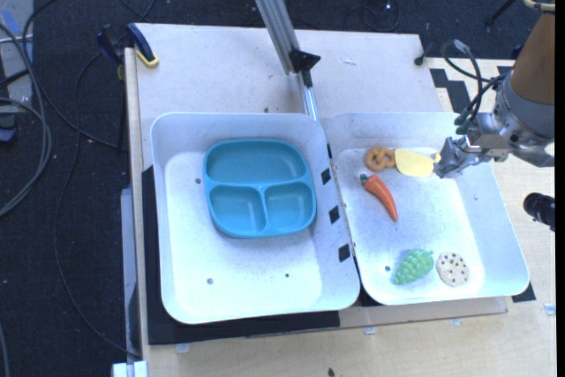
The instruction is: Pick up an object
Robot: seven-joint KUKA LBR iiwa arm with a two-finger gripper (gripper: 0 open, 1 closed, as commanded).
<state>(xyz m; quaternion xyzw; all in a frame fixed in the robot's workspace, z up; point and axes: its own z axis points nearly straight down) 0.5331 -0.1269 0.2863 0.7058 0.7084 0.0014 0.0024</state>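
Note:
The right bin [494,216] holds several small items. A yellow piece [411,162] lies near its far edge, with a brown pretzel [380,158] just left of it. An orange carrot [381,195] sits below them. Near the front are a green bunch of grapes [412,266] and a speckled cookie [452,268]. My gripper [448,160] is low over the bin, right against the right end of the yellow piece. I cannot see whether it has hold of that piece.
The left bin [177,234] carries a blue three-compartment tray [261,187]. A slanted metal pole [269,0] comes down to the bins' far junction. Black cables [472,75] hang by my wrist.

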